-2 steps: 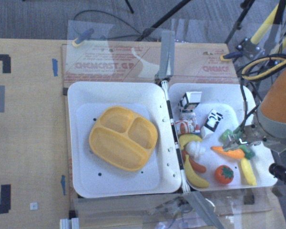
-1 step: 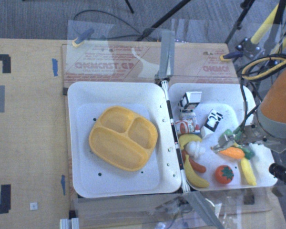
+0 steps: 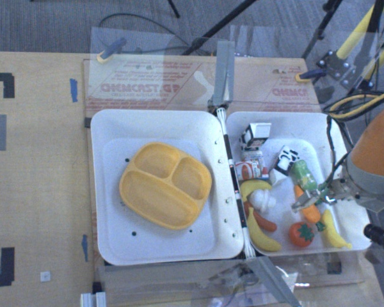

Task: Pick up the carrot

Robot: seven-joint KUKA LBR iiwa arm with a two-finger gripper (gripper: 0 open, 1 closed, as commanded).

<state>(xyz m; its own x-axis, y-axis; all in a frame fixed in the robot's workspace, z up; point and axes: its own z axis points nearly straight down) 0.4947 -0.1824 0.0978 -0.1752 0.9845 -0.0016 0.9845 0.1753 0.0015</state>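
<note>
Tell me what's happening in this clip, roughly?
A robot arm reaches in from the right over the right bin, which holds toy food. Its tool sits low over the carrot, close to a green bottle and a tomato. Whether it has hold of the carrot isn't clear. The left bin holds a yellow divided plate.

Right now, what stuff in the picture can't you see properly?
- Carrot: the gripper sits over it in the camera view, so its full shape is hidden.
- Arm: cut off by the right edge.
- Small black-and-white toy: too small to name.
- White box: its printing is too blurred to read.
- Hot dog: partly under a white toy.
</note>
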